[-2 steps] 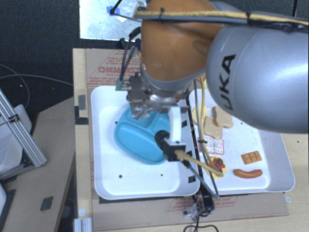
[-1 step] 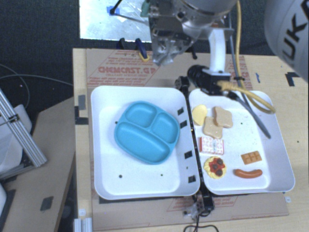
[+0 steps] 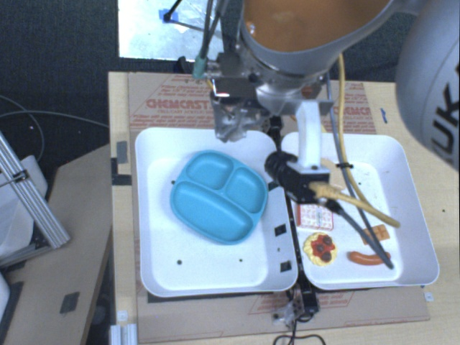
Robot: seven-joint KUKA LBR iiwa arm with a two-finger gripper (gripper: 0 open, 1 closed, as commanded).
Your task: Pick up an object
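A blue divided plate lies in the left white bin, filling its middle. My gripper hangs over the back edge of that bin, just behind the plate's far rim and apart from it. In the right white bin lie a small round toy pizza, an orange-red sausage, a white card with red squares and a small brown waffle piece. Nothing shows in the gripper's grasp.
The arm's big grey and orange body covers the top middle. A yellow cable and dark rods cross the right bin's middle above the toys. Both bins rest on brown cardboard. A metal frame stands at the far left.
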